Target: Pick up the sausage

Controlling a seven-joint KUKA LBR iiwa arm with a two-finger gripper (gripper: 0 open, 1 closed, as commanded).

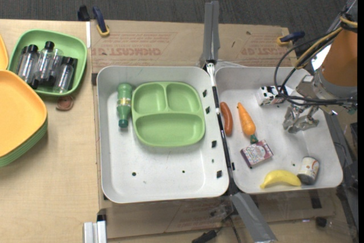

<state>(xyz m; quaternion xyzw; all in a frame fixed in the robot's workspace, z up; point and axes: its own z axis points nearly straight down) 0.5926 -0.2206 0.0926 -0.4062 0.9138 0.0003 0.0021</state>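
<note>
**Approach to the sausage not yet made**

The short reddish-brown sausage point(227, 118) lay in the right-hand shallow white bin point(330, 176), close against that bin's left wall and running roughly parallel to it. Just beside it, on its right, lay an orange plastic carrot with a green stub point(246, 120), the two near each other but apart.

The two-finger metal gripper point(300, 120) hung over the right part of the same bin, well apart from the sausage, with nothing seen between its fingers. Whether those fingers were spread or closed could not be told from this slanting view.

Also in that bin were a small pink printed packet point(256, 153), a yellow toy banana point(280, 180), a small white tin can point(308, 169) and a black-and-white cow-patterned toy point(267, 95). The left bin point(111, 176) held a green three-part plastic plate point(168, 112) and a green bottle point(124, 104).

By judgement, the step in hand was the reach: the pick had not begun. The next move would call for travel leftward across the bin, past the carrot, then a descent with the fingers astride the sausage's narrow width. The wall's nearness and the carrot alongside left little room, so a finger might strike either.
</note>
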